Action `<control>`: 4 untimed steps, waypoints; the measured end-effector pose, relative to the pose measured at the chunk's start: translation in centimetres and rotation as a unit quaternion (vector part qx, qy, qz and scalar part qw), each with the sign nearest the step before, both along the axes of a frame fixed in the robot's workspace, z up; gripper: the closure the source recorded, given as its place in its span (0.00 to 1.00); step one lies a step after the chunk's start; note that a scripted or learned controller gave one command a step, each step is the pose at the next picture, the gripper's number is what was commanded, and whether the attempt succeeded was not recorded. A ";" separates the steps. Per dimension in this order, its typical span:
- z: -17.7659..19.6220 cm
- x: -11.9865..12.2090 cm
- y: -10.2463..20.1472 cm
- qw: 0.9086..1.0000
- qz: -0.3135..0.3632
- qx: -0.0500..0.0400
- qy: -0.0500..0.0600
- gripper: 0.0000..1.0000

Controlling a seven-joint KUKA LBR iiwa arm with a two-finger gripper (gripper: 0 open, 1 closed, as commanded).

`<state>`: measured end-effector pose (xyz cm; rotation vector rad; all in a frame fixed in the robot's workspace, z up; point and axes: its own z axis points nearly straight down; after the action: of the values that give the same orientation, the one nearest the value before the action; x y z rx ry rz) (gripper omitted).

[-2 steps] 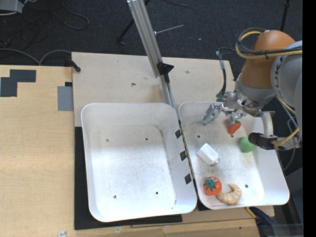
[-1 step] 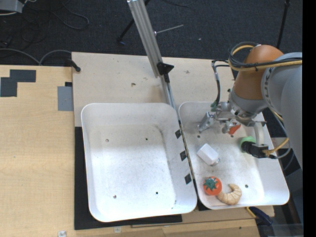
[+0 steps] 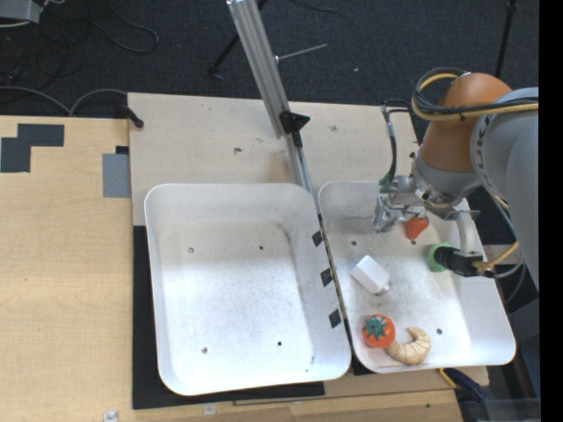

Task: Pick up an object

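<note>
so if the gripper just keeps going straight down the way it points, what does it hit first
Probably bare floor of the right bin. The gripper points down near the bin's far end; the orange object lies just beside it, though depth is unclear from this slant.

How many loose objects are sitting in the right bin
5 show. White block mid-bin; tomato and croissant side by side at the near edge; orange piece beside the hand; green piece at the right. The arm may hide more.
</note>
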<state>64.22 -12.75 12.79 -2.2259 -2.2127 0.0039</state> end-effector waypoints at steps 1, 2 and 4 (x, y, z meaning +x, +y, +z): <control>5.1 0.8 -0.8 1.000 0.001 -0.001 -0.004 1.00; 8.2 0.8 -0.9 1.000 0.002 0.000 -0.003 1.00; 9.0 -0.3 8.7 1.000 0.004 0.001 0.000 1.00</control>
<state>63.89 -4.04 21.76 -2.2147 -2.2213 0.0026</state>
